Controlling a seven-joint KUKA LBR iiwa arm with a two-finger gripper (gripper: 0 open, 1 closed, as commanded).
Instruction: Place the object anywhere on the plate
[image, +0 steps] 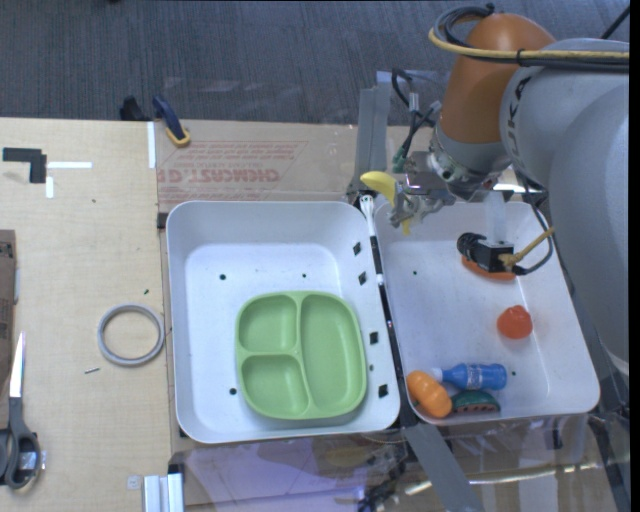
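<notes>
A green divided plate (300, 354) lies in the left white bin (200, 300), towards its front. My gripper (407, 208) hangs over the back left corner of the right bin (560, 390), close to the wall between the two bins. A small yellow curved object (378, 182) sits right against the gripper's left side, above that wall. Whether it is gripped or only beside the gripper is unclear. The gripper is well behind and to the right of the plate.
In the right bin lie an orange-red ball (515, 322), a blue bottle (477, 376), an orange object (430, 394) and a dark green object (477, 403) along the front. An orange-red thing (482, 269) shows partly under the wrist. A grey ring (130, 333) lies on the bench at the left.
</notes>
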